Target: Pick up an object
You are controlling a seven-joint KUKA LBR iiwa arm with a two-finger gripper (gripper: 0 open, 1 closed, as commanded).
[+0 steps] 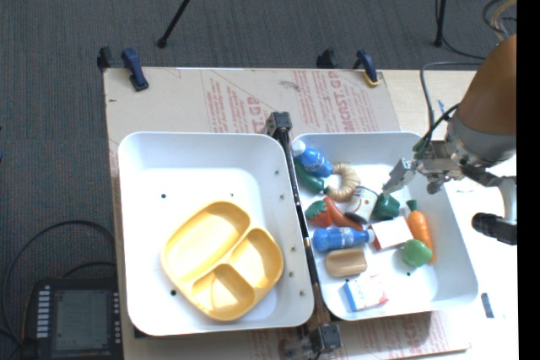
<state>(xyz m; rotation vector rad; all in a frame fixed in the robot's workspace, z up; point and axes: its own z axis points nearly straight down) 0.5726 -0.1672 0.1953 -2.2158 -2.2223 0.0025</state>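
The right bin (451,287) holds a heap of small toys: a blue bottle (341,239), an orange carrot (419,228), a dark green piece (386,206), a white and red card (390,233), a beige ring (344,179) and a tan bread-like piece (346,263). My gripper (414,181) hangs over the bin's upper right part, its fingers spread apart. One finger (395,178) points down at the dark green piece, just above it. Nothing sits between the fingers.
The left bin (152,173) holds a yellow divided plate (224,259). More toys lie in the right bin: a blue and white bottle (312,158), a green ball-like piece (413,253), a small blue and white box (364,294). Blue clamps (135,67) grip the bench's far edge.
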